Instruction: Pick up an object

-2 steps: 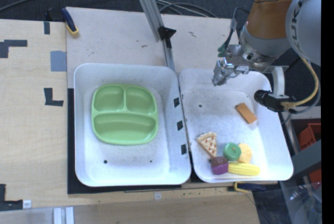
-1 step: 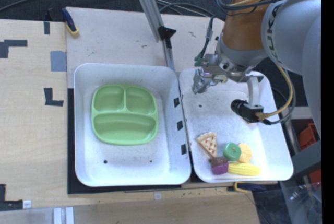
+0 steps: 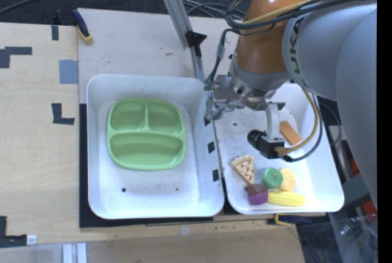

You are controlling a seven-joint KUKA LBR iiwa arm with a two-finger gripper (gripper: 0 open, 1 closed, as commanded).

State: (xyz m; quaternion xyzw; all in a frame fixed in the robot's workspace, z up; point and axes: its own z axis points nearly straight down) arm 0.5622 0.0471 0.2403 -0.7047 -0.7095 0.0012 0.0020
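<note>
The pickable stuff is all bunched in the near part of the right bin [image 3: 318,194]: a waffle-looking wedge [image 3: 244,168], a green round piece [image 3: 272,178] just beside it, a purple chunk [image 3: 257,195] below that, a yellow corn cob [image 3: 286,198] lying flat along the near wall, and another yellowish bit [image 3: 288,180] tucked right behind the corn. A little further back there's an orange block [image 3: 290,132] lying tilted, well apart from that cluster. The gripper [image 3: 215,110] sits over the far left part of that same bin, right by the wall it shares with the left bin [image 3: 98,133] — nothing from the pile is anywhere near it, and from this angle I honestly can't tell how it's set. The arm [image 3: 331,41] comes in big from the right, orange band [image 3: 269,16] up top, with a black part [image 3: 264,144] on a cable hanging beside the orange block. The left bin just holds a green divided plate [image 3: 146,135] lying flat, three compartments, sitting toward the far-left side.
</note>
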